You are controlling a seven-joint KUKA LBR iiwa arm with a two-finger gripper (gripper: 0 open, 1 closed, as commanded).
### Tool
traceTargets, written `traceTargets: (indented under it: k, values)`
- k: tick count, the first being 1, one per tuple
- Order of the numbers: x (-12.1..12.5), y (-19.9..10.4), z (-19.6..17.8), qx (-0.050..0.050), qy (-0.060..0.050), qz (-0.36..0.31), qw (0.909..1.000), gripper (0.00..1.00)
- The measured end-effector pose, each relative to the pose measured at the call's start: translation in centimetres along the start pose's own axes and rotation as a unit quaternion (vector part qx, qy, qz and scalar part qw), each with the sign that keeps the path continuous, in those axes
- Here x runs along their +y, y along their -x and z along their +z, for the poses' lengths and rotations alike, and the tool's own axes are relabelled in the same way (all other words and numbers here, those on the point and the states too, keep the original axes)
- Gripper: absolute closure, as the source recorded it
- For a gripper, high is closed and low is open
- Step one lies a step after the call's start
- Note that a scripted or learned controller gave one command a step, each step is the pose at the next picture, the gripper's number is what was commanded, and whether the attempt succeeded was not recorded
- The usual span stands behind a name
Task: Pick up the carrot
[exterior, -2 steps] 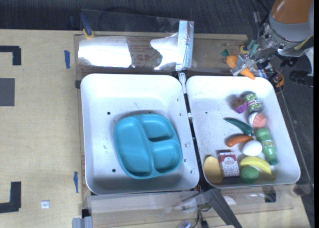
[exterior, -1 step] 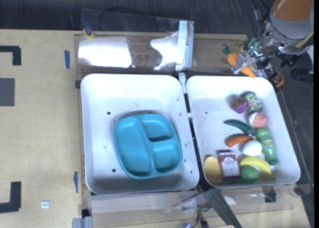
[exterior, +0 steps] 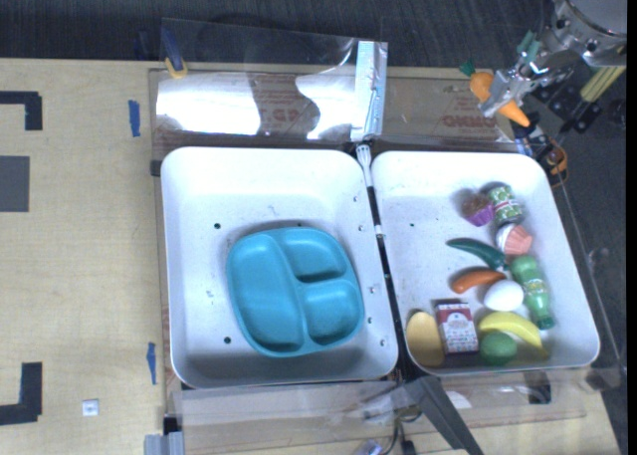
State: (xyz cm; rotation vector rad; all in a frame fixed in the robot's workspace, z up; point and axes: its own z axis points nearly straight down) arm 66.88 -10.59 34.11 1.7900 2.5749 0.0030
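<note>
We see the grey arm's two-finger gripper [exterior: 518,80] above the right shallow white bin's [exterior: 418,194] far corner; its grip we cannot tell. The small orange toy carrot [exterior: 477,281] lies inside.

A robotics lab: two shallow white plastic bins [exterior: 189,244] sit on a pale wooden surface [exterior: 80,244] marked with black tape corners [exterior: 25,110].

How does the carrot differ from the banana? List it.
The carrot is orange and slim; the banana is yellow and thicker. The carrot lies mid-bin under a green pepper; the banana lies at the near edge beside a red box. Both rest in the right bin.
</note>
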Motion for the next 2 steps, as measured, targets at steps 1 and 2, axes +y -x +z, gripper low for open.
traceTargets:
  k: [1,2]
  values:
    - [0.32,-1.24,3.51,0.003,-0.005,0.052,0.9987,1.00]
    - [0.54,-1.24,2.58,0.001,-0.004,0.050,0.9987,1.00]
